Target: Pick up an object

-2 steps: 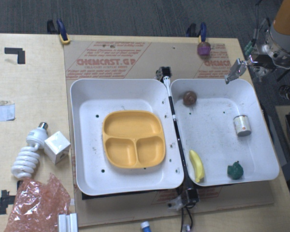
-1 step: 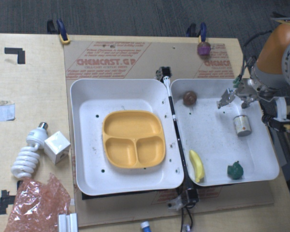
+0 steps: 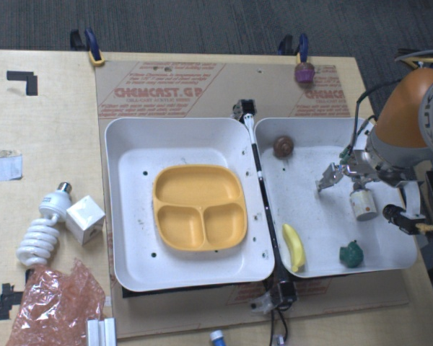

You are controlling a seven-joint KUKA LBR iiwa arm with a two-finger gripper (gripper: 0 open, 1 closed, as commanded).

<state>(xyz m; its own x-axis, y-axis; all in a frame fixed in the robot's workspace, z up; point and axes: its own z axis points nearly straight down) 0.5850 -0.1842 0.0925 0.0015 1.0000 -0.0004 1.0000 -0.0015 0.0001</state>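
My gripper [image 3: 332,170] hovers over the middle of the right bin [image 3: 390,264], open, with nothing between its fingers. A small white cylinder [image 3: 362,205] sits just right of and below it, close to the wrist. A brown round object [image 3: 283,146] lies up and to the left, near the bin's far left corner. A yellow banana [image 3: 294,246] lies along the bin's left wall at the front. A green lumpy object [image 3: 351,254] rests near the front wall.
The left bin [image 3: 123,193] holds a yellow divided plate [image 3: 200,207]. On the bench at the left lie a spiral light bulb [image 3: 43,229], a white cube [image 3: 85,218] and a crumpled pink bag [image 3: 54,305]. A purple object [image 3: 304,72] sits behind the right bin.
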